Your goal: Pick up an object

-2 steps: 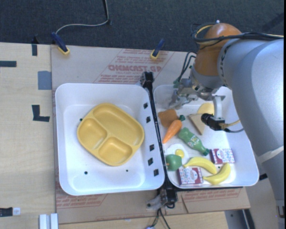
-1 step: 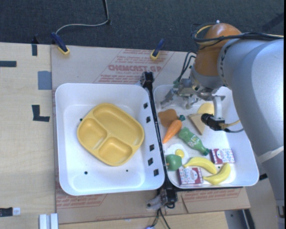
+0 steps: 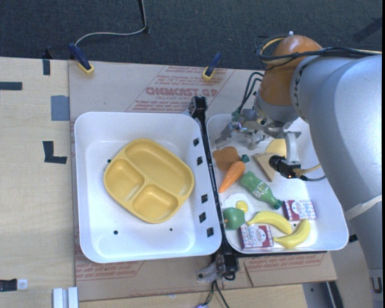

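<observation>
the surface (image 3: 25, 172) is pale wood with black tape marks toward nine o'clock, and a cardboard sheet (image 3: 173, 88) with red print lies over it, pinned at its twelve o'clock edge by two yellow-and-blue clamps (image 3: 82, 61). beyond that edge runs dark carpet (image 3: 179, 11) with a thin cable (image 3: 125, 24) trailing across it. two white bins sit touching side by side on the cardboard. the left bin (image 3: 90, 236) holds a yellow divided tray (image 3: 149, 179) lying tilted near its centre. the right bin (image 3: 333, 226) holds the loose objects: an orange carrot (image 3: 231, 176) at its nine o'clock side, a green bottle (image 3: 259, 189) just beside it, a brown piece (image 3: 224, 156) toward eleven o'clock, a yellow wedge (image 3: 269, 162), a banana (image 3: 283, 226) and two small red-and-white cartons (image 3: 256, 236) toward six o'clock, and a green round thing (image 3: 233, 218). the arm comes in from three o'clock, and the hand (image 3: 250, 128) hangs over the bin's twelve o'clock corner above the brown piece; how far open it is cannot be told, and nothing visibly sits in it.
</observation>
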Robot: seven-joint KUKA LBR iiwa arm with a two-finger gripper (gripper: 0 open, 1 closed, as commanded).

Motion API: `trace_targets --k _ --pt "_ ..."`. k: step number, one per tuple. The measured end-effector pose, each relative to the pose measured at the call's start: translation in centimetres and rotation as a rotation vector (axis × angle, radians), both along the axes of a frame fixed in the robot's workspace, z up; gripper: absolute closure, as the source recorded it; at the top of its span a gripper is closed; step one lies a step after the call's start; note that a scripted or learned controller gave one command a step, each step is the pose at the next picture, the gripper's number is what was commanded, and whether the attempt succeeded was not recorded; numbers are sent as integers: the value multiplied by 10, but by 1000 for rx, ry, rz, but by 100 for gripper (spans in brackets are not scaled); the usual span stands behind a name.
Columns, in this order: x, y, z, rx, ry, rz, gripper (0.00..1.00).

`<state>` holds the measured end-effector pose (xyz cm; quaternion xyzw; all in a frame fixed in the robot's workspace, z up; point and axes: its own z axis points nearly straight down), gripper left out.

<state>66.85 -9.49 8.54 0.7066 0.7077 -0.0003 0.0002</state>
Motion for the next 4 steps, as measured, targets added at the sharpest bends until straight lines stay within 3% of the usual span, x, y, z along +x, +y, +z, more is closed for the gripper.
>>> trace_targets --k 4 --pt "0 0 0 0 0 0 0"
